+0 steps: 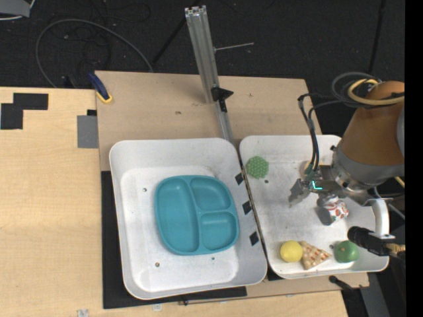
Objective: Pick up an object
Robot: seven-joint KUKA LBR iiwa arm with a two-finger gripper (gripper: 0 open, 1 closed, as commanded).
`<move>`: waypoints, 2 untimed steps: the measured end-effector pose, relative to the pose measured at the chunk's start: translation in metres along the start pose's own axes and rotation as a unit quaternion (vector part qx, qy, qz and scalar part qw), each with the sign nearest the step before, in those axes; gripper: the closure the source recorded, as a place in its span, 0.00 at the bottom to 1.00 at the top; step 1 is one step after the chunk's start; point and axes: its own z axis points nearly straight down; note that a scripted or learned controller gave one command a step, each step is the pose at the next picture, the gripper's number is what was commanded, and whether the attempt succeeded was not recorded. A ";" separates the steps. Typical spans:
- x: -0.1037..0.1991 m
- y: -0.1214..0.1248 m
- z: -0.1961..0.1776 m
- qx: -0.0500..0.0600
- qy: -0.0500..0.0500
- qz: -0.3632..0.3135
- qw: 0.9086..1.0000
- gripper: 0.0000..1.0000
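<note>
The arm is reaching in from the right, its wrist bent down over the right bin [284, 152], the jaws [305, 189] spreading apart and gripping nothing. A small red-and-white object [335, 209] is lying just beside them; a green ball [257, 167] is sitting near the bin's far-left corner.

The arm [370, 137] is grey with a broad orange band; black cables loop above its dark metal tool [309, 189].
</note>
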 end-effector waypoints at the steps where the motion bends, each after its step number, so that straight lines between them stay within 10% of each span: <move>1: 0.000 0.000 -0.001 -0.001 0.000 0.000 1.000 0.00; 2: 0.005 0.002 0.044 0.001 0.000 0.000 1.000 0.00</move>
